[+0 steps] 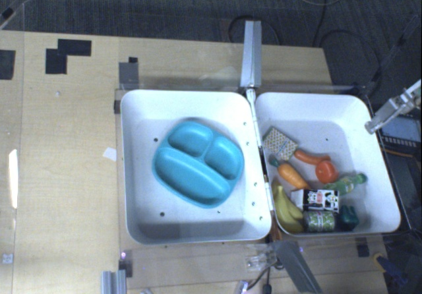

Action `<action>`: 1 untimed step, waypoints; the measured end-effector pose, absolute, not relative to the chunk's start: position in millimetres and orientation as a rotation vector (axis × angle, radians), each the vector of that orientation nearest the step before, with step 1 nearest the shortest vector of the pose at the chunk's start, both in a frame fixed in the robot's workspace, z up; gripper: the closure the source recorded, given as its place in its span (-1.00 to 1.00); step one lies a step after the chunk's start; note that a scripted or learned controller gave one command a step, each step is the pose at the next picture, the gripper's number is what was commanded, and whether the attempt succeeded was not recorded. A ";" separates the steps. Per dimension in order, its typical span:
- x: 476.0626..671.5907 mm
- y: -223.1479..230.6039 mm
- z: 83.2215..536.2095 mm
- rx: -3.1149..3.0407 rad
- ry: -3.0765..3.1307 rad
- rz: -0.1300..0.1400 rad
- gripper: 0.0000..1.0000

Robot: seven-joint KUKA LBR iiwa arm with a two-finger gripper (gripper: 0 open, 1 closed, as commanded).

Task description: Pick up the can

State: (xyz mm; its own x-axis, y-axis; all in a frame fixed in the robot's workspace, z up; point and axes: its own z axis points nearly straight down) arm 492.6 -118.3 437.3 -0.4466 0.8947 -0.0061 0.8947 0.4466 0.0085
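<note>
The can [320, 221] is green and lies on its side at the front of the right bin [330, 111], between a banana [286, 207] and a dark teal object [349, 217]. A black-and-white carton [321, 199] lies right behind it, touching or nearly so. The gripper [374, 124] shows as a slim grey piece coming in from the right edge, above the right bin's far right rim. It is well away from the can, up and to the right of it.
The right bin also holds a carrot [291, 174], a red-orange vegetable [319, 167], a green bottle [349, 182] and a patterned packet [280, 143]. In the left bin [138, 207] lies a blue divided plate [198, 162]. A metal post [250, 55] stands behind the bins.
</note>
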 end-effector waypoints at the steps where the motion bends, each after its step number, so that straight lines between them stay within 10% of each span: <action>1: 488.3 -152.1 263.3 1.570 2.714 0.003 -1.00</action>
State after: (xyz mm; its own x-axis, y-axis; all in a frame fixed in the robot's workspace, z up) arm 488.3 -152.1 263.3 -0.4986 0.8668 -0.0042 0.8668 0.4987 0.0046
